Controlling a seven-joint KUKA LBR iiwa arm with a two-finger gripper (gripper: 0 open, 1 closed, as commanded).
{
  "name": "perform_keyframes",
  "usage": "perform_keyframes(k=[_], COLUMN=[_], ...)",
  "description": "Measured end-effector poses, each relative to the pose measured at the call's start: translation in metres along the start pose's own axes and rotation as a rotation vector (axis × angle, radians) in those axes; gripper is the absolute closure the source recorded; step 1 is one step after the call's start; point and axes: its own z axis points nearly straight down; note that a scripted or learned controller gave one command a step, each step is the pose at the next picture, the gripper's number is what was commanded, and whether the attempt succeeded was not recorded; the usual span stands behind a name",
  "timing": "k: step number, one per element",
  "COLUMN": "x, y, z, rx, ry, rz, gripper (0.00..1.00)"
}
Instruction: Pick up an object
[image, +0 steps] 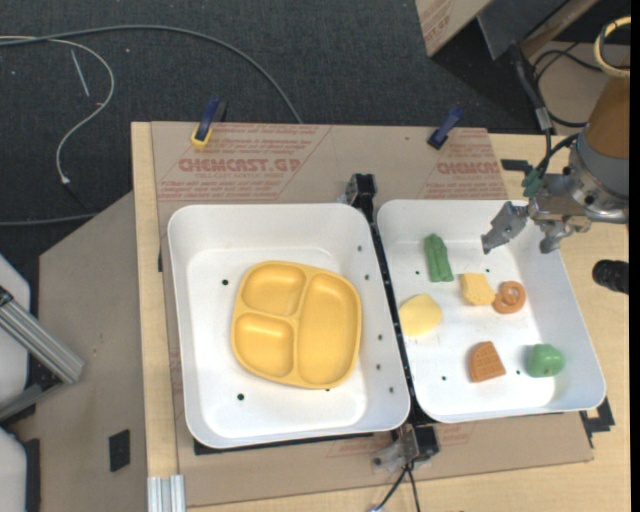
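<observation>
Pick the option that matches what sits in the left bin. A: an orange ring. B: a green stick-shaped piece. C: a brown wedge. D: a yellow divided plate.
D: the yellow divided plate lies alone in the left bin, while the small food-like pieces, such as the green stick and the orange ring, lie in the right bin.
</observation>
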Motion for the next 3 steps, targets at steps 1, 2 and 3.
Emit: perform_keyframes(k=[1,2,3], x=[0.000,0.003,0.009], y=[0.002,-0.003,0.001], z=[-0.005,0.038,0.081], rx=[-0.010,-0.005,-0.009], ry=[-0.002,-0.001,-0.001], rz=[-0.002,-0.002,-0.002], gripper=[0.00,0.00,0.00])
